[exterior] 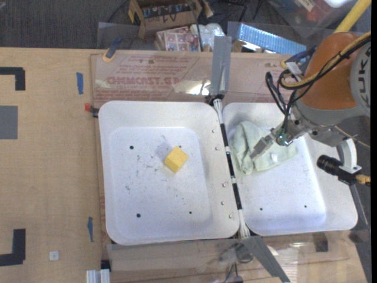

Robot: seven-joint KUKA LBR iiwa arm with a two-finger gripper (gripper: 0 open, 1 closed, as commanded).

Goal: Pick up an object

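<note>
A small yellow block [175,159] lies near the middle of the left white bin [118,128]. A crumpled pale green cloth [247,140] sits in the upper left part of the right white bin [306,211], close to the divider between the bins. My gripper [263,147] reaches in from the right and points down and left, low over the cloth's right half. Whether it touches the cloth I cannot tell. The grey arm with its orange band [330,69] rises above the right bin's far corner.
Black cables [277,93] loop from the wrist over the right bin's back edge. A black cylindrical part [331,165] juts out on the arm's right side. Cardboard [153,78] and clutter lie behind the bins; wooden bench [47,158] stretches to the left.
</note>
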